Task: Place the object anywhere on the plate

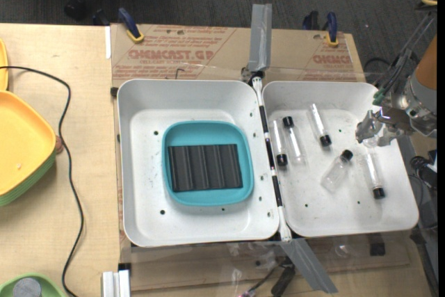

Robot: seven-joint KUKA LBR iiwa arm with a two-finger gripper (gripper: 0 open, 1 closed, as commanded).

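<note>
White bin (306,219), fingers (376,127) above vials (375,177)

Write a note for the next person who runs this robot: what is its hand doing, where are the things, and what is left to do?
Hand: over the right bin, near its right edge; too blurred to tell whether it is open or holding anything.
Vials: five clear black-capped vials lie loose in the right bin, the nearest just below the hand.
Plate: teal, with a dark ribbed insert, in the left bin; no vial on it.
Done: nothing placed.
Left: grasp one vial, carry it left and set it on the plate.
</note>
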